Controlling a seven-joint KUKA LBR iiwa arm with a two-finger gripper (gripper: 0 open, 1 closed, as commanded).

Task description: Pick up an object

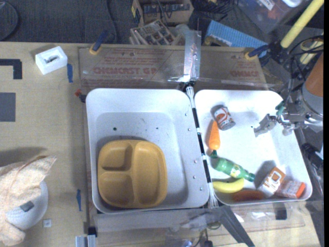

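Note:
The right bin (241, 99) holds a small red-and-white can (222, 117) lying on its side, an orange carrot (213, 135), a green bottle (232, 168), a yellow banana (229, 186), a red pepper-like piece (249, 195), a grey and orange box (271, 177) and an orange packet (294, 189). My gripper (275, 126) hangs over the right side of this bin, right of the can and above the box. It is open, with nothing between its fingers.
A yellow divided plate (132, 173) lies in the left bin (139, 104). A clear plastic sheet (154, 66) lies behind both bins. At the bench's left are a white box (51, 59) and a crumpled cloth (23, 181). Cables and a yellow tube (303, 19) crowd the back right.

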